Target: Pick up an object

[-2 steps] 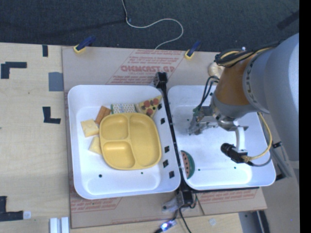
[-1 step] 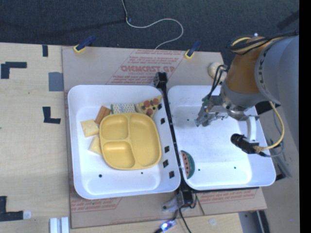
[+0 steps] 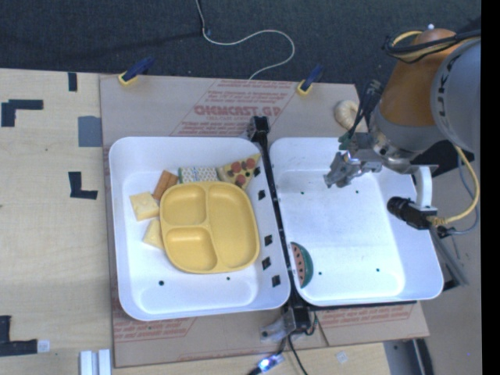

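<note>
Camera view: the gripper (image 3: 341, 173) hangs over the upper part of the right bin (image 3: 391, 287); whether it is wide or narrow cannot be told. Below and left of it, a watermelon-slice toy (image 3: 301, 262) lies against that bin's left wall. Further left, a yellow divided plate (image 3: 209, 226) occupies the left bin (image 3: 129, 287).

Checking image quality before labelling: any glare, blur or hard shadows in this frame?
Camera view: lighting is even and soft; the white right bin looks bright but keeps its surface marks, no blown-out glare. The hand looks soft and low in detail, while the yellow divided plate is fairly crisp. Faint shadow beside the plate in the left bin.
</note>
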You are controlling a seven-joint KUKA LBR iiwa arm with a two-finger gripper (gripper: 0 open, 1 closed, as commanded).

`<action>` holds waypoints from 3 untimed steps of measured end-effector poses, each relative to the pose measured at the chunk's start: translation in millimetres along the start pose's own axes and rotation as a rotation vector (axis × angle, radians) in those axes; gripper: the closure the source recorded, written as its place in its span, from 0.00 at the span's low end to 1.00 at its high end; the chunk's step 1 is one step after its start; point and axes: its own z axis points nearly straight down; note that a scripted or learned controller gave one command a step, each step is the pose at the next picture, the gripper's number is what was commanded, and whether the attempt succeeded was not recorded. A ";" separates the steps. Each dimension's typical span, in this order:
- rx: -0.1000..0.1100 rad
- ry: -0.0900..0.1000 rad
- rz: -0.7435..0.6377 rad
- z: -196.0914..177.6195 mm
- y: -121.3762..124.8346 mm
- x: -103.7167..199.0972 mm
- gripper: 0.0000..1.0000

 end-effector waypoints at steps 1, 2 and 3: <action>0.004 0.001 0.001 -17.8 0.6 0.6 1.00; 0.005 0.003 -0.006 -22.1 14.9 60.2 1.00; 0.006 0.002 -0.004 -21.6 15.3 105.0 1.00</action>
